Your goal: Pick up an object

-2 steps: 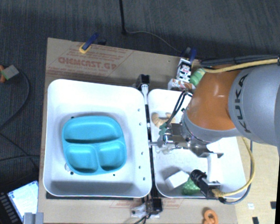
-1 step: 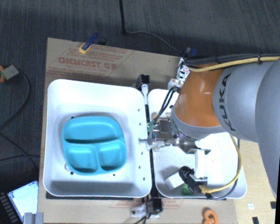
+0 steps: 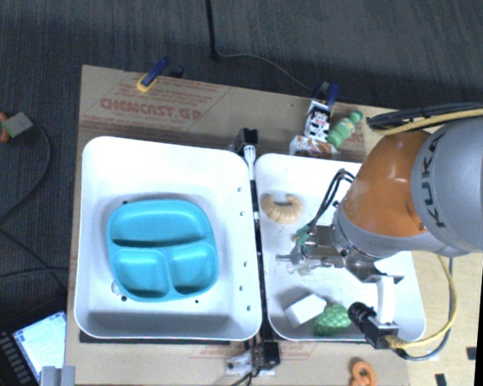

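The grey arm with its orange band reaches from the right over the right bin. Its gripper hangs low over the bin's middle, left of the wrist. In that bin lie a tan ring-shaped donut at the upper left, a white block near the front, and a green knobbly object beside the block. The gripper sits between the donut and the white block, touching neither as far as I can see. The left bin holds a blue divided tray.
A clamp and a small green-and-white figure stand on the board behind the right bin. An orange ring lies on the board in front of it. A black cable loops by the bin's front right corner.
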Controlling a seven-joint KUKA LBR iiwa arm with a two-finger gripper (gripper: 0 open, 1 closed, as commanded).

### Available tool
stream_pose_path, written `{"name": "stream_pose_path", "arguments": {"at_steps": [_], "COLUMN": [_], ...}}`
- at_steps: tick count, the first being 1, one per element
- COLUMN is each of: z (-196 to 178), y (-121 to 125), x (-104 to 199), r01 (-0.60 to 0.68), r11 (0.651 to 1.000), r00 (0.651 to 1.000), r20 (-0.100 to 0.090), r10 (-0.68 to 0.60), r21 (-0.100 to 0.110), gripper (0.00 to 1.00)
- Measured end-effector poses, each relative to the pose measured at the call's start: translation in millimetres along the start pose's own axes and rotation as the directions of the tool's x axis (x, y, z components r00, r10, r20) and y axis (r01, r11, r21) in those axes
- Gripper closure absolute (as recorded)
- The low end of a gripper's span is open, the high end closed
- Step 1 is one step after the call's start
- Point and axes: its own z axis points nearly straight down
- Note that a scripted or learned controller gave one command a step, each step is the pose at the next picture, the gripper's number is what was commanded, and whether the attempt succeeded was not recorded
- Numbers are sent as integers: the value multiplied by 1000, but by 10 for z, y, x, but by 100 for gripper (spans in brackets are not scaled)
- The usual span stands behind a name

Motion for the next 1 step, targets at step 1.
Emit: {"name": "stream_pose_path", "arguments": {"at_steps": [1], "z": [-1], "y": [1], "x": [-49], "r01": [2], "r11": [1000], "r00": [1000], "r20": [-1], "r10": [-2], "r21": [-1], "gripper": [100]}}
